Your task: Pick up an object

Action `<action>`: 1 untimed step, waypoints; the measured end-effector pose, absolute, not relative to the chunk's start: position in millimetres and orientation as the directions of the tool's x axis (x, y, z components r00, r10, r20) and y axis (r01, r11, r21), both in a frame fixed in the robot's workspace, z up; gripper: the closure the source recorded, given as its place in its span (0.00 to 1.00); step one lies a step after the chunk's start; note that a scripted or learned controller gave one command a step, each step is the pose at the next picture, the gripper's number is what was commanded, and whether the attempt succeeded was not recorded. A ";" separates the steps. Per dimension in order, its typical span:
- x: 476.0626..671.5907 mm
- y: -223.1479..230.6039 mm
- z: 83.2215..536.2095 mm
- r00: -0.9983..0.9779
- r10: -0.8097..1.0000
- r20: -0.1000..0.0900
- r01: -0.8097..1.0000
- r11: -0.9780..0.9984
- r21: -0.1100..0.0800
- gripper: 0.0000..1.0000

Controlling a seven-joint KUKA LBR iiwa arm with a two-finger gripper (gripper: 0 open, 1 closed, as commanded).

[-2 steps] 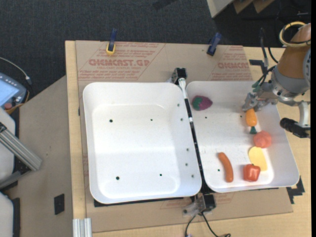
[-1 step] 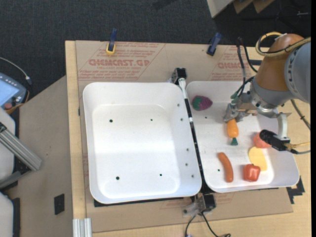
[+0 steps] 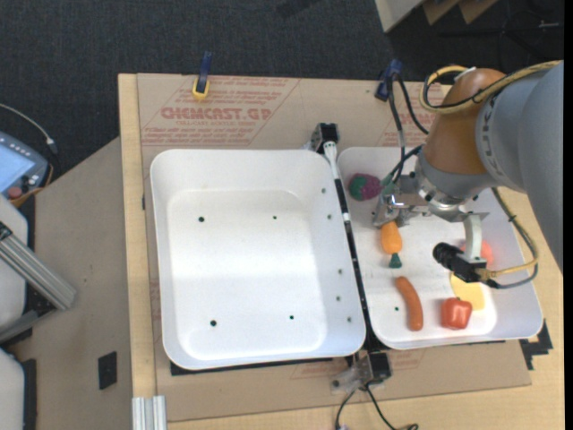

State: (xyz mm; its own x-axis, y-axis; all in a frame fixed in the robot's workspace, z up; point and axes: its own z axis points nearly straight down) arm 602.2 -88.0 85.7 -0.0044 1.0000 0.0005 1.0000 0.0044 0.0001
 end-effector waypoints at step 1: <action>607.0 -25.3 192.0 -0.008 1.000 0.002 1.000 0.008 0.011 1.00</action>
